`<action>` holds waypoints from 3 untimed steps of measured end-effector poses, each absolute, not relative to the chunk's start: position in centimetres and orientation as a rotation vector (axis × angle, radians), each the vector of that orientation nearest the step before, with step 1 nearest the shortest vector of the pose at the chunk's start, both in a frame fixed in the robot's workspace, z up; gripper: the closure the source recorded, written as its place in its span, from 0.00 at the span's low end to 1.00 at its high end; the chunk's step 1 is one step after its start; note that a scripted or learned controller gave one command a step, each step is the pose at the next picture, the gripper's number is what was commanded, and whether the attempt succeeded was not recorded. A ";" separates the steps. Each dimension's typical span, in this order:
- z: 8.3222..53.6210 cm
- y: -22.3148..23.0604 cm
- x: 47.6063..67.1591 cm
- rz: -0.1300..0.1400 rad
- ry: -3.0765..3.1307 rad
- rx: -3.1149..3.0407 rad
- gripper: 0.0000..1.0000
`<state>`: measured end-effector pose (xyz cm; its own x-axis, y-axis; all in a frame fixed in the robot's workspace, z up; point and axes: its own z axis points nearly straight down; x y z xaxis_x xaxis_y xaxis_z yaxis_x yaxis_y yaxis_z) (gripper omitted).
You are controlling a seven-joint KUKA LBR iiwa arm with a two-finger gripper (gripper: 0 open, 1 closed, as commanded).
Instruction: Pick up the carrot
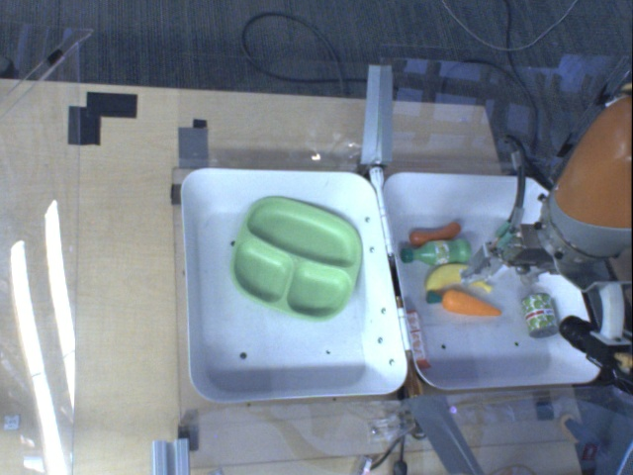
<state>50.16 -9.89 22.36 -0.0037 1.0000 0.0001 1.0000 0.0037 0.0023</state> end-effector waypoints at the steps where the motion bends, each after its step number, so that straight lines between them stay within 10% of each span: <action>1: 13.8 -8.9 52.5 0.003 2.163 2.277 0.00; 2: 8.7 -10.4 50.0 0.010 2.111 2.318 0.00; 3: 9.9 -10.4 50.2 0.017 2.110 2.312 1.00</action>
